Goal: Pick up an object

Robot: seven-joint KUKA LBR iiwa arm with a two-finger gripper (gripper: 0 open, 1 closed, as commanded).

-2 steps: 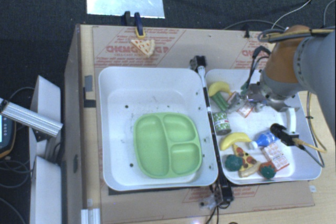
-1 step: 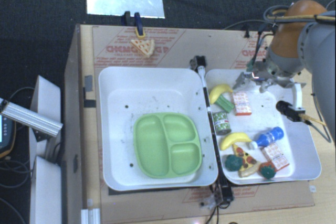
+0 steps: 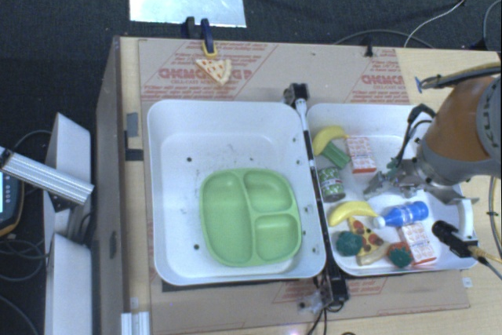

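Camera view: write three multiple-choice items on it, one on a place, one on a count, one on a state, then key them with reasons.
1. Where does the green divided tray lie?
A. In the left bin
B. In the right bin
C. On the floor

2. How many bananas lie in the right bin?
A. None
B. Two
C. Five

3. How does the blue and white bottle rest?
A. Upright
B. On its side
C. Between the gripper's fingers

Key: 1 A, the tray sits on the floor of the left bin. 2 B, one banana lies near the far wall, another banana lower down. 3 B, it lies lengthwise on the bin floor, below the gripper.
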